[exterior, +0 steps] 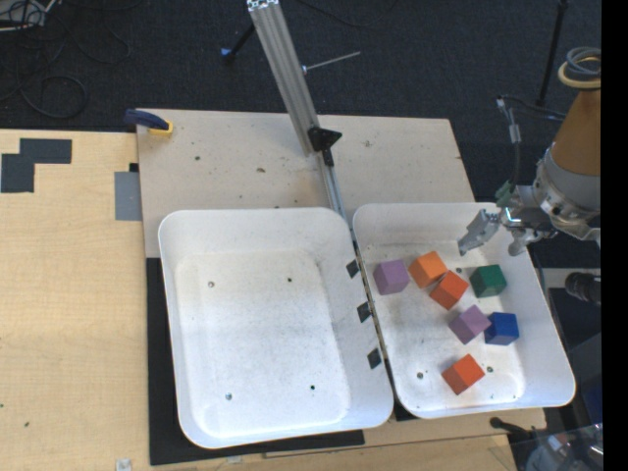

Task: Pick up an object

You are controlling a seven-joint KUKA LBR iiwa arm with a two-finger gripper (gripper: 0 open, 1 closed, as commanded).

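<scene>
The right bin [549, 381] holds several small cubes. A purple cube [391, 276], an orange cube [427, 268] and a red-orange cube [449, 289] lie near its middle. A green cube [488, 281] sits toward the right wall, with a second purple cube [470, 322] and a blue cube [501, 328] below it. Another red-orange cube [463, 373] rests near the front. My gripper [497, 237] hangs over the bin's back right part, just above and behind the green cube. It is open, with nothing between its fingers.
The left bin [177, 263] stands beside the right one, with black clips [363, 312] along the shared wall. A slanted aluminium post [289, 67] rises behind the bins. A yellow-and-blue clamp [149, 121] sits at the bench's back left corner.
</scene>
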